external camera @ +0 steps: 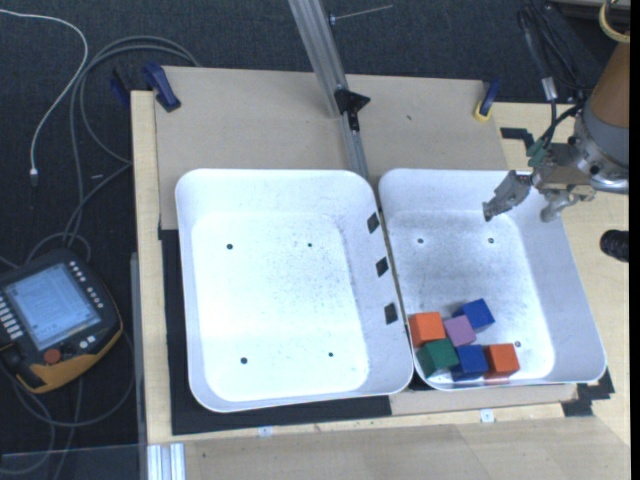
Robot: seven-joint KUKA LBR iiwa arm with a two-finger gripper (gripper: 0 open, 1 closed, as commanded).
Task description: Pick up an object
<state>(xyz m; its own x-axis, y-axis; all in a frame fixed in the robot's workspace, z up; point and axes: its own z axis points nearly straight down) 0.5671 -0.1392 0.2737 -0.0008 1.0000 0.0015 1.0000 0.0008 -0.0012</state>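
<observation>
The bench [300, 108] carries two shallow white bins side by side. The left bin [200, 208] shows only its speckled white floor with four small dark dots. The right bin [560, 268] holds a cluster of small blocks gathered in its near corner, close to the divider between the bins.

The cluster consists of six blocks. An orange block [427, 327] lies at the left of the group, just beside the bin wall. A purple block [459, 330] touches it on the right. A blue block [478, 314] sits at the far side of the group, against the purple block. A green block [435, 356] lies nearest the front rim, below the orange block. A second blue block [469, 360] lies beside the green block, and a second orange block [502, 359] closes the row on the right. All six rest on the bin floor.

The arm enters from the right. The gripper [527, 200] hangs over the far right part of the right bin, well apart from the block cluster. Its two fingers [503, 197] stand apart, angled down and to the left, and nothing lies between them. Cables run along the wrist above the gripper.

A metal rail [322, 48] slants across the bench from the far edge to the gap between the bins. Blue clamps [160, 86] grip the far bench edge. A teach pendant [52, 313] lies on the dark floor to the left.
</observation>
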